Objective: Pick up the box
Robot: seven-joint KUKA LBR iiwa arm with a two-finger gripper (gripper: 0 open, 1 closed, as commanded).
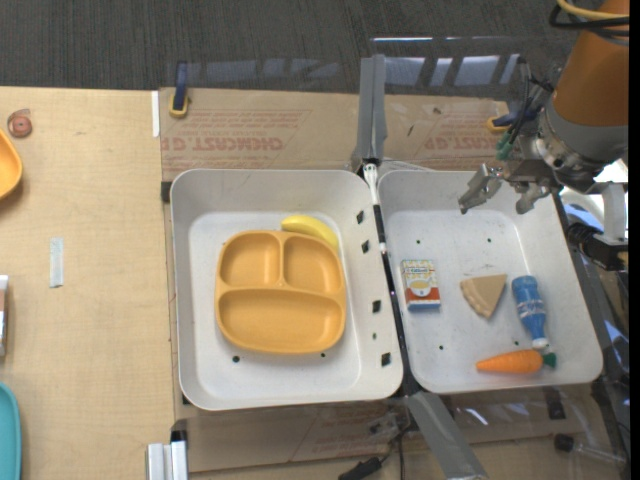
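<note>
The pincer (497, 190) is seen spread and empty above the far edge of the right bin (575, 278), well apart from the box (421, 284). No grasp has been made; approach, closing and lift are judged outstanding. The box, a small carton printed white, orange and red, is shown lying flat on the bin floor just beside a tan wedge (485, 294).

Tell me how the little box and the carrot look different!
The box is a rectangle, white with orange print on top; the carrot is long, pointed and orange all over, with a bit of green at its right end. The box lies near the bin's left wall, with its long side running up the view; the carrot lies sideways near the front edge. Both lie flat in the right bin.
</note>
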